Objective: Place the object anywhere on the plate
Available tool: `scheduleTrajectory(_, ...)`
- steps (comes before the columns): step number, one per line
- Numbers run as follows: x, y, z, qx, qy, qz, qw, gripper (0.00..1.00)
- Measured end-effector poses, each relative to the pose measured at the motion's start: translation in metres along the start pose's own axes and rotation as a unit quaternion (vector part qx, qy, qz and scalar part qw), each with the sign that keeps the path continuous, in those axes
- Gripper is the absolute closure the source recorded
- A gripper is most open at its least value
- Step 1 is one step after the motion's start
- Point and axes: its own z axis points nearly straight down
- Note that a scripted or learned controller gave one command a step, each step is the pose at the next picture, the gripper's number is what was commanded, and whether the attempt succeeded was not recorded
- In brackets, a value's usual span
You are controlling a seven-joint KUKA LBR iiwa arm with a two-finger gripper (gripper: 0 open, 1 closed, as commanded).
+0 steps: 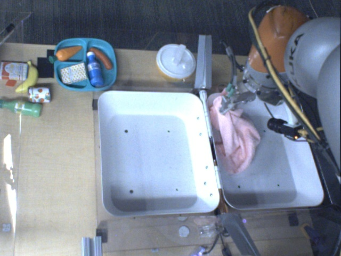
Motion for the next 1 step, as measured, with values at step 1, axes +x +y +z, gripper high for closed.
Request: scheduleTrajectory(1,0.0005,0.0014,-0.04,0.0,0.0,-0.003,1.0,1.0)
